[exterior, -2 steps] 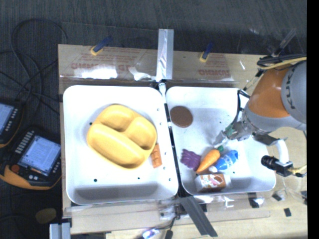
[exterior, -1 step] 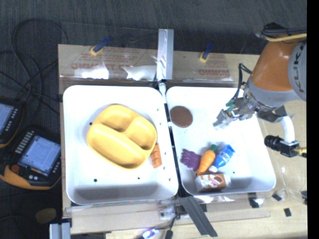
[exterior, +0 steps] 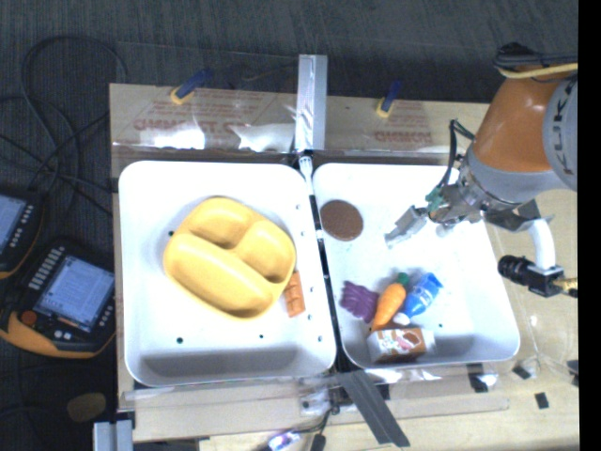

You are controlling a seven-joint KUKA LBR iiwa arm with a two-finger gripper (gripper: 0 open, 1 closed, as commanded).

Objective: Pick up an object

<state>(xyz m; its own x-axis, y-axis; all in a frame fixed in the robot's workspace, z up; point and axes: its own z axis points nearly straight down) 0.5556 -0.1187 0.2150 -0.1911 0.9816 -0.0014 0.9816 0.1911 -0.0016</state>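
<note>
Your little jar (exterior: 401,343) sits below the gripper (exterior: 406,225) (fingers spread, holding nothing), so you must reach down for it.

Partial letters "KU" stand on the arm (exterior: 554,148); other labels are unreadable.

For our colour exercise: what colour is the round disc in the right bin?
Brown disc, seen in the camera view.

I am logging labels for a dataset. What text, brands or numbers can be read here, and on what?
"KUK", running vertically: arm casing, cut off at the picture's edge.
Red mirrored print: plastic sheet behind the bins, too blurred to read.
Jar label: too small to read.
Handheld screens: unreadable.
</note>
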